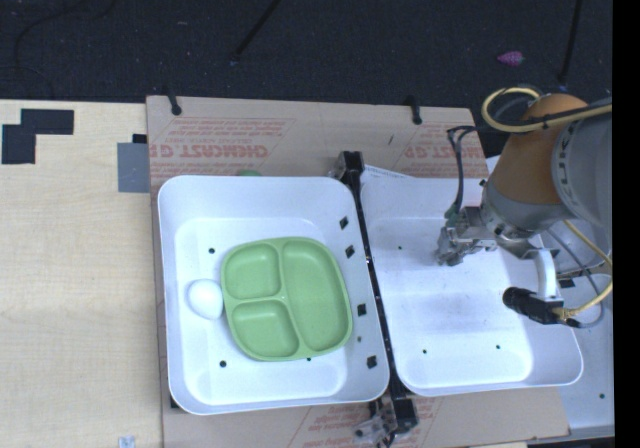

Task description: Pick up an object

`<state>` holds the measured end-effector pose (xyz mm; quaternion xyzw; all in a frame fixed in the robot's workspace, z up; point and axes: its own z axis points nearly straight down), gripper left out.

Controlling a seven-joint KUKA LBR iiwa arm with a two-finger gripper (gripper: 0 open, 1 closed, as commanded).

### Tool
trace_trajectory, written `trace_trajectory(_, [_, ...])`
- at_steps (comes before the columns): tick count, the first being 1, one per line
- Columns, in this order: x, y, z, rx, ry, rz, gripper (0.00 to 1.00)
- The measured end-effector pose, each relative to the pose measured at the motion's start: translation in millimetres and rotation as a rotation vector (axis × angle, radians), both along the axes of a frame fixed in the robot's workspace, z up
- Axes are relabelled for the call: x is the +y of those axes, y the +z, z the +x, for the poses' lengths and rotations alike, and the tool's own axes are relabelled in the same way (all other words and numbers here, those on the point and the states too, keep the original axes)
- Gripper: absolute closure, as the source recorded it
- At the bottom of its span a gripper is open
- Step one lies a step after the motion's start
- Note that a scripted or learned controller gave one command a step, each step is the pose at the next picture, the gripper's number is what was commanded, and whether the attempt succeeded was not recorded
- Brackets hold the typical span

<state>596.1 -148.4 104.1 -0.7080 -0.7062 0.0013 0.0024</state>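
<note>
The things on offer for picking lie in the left bin (180, 236), a shallow white tray with rounded corners and smooth, slightly glossy walls. The largest is a pale green divided plate (286, 297), a rounded rectangle of matte plastic with raised ridges that split it into three compartments, two on the upper side and one broad one below; it lies flat on the bin floor, turned a little askew to the bin's edges. Touching its left rim sits a small white ball (206, 298), smooth and egg-like, close in colour to the bin beneath it. The right bin (480, 366) is of the same white moulded make, and its floor shows a faint grey scuffing near the middle. A black clamp strip (365, 281) runs between the two bins where their rims meet. Both bins rest on a brown cardboard sheet (260, 136) printed with red lettering, which lies on a light wooden bench top (70, 286). The grey arm (580, 171) with its orange band reaches over the right bin from the right, and the gripper (452, 248) hangs low above that bin's upper part, well apart from the plate and ball; whether the claw is apart or together cannot be told from this slant
</note>
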Motion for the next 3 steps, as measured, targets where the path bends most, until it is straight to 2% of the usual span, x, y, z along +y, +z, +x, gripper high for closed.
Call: trace_trajectory(3, [-1.2,183.1,14.6,-0.010,0.004,-0.003,1.00])
